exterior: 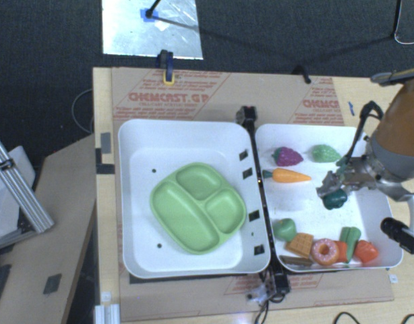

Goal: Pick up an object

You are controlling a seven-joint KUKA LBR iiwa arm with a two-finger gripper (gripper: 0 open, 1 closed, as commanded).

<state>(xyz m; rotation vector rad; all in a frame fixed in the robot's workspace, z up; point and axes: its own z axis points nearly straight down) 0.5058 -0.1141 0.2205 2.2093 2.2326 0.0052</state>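
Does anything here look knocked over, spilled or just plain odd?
Nothing looks spilled or broken. The green divided plate sits skewed in the left bin, at an angle to its walls. The toy foods, such as the carrot and donut, lie loosely scattered in the right bin.

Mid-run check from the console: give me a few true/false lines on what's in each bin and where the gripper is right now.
1. The green divided plate lies in the left bin. True.
2. The gripper is over the left bin. False: it is over the right bin, near a dark teal object.
3. The toy carrot lies in the right bin, below the purple toy in the view. True.
4. The pink donut sits on the green plate. False: it is at the near edge of the right bin.
5. The carrot is between the gripper's fingers. False: it lies apart, to the gripper's left in the view.
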